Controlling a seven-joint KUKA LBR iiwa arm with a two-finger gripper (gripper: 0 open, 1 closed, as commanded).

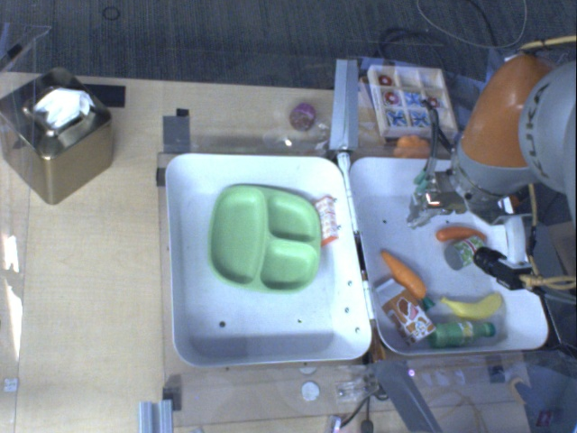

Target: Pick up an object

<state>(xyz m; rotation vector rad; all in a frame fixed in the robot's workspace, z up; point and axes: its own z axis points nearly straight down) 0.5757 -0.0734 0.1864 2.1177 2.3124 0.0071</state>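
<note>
Carrot (403, 274), banana (471, 307), bottle (461, 334) below pincer (425, 207)

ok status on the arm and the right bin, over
Gripper low in the right bin, nothing seen held. Carrot, banana, green bottle lie nearer the front, untouched. Green divided plate in left bin.

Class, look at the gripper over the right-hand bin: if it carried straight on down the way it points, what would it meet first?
Probably the bare white floor of the right bin. The gripper points down over an open patch, with the small red sausage-shaped object just to its side, though depth is hard to judge.
</note>
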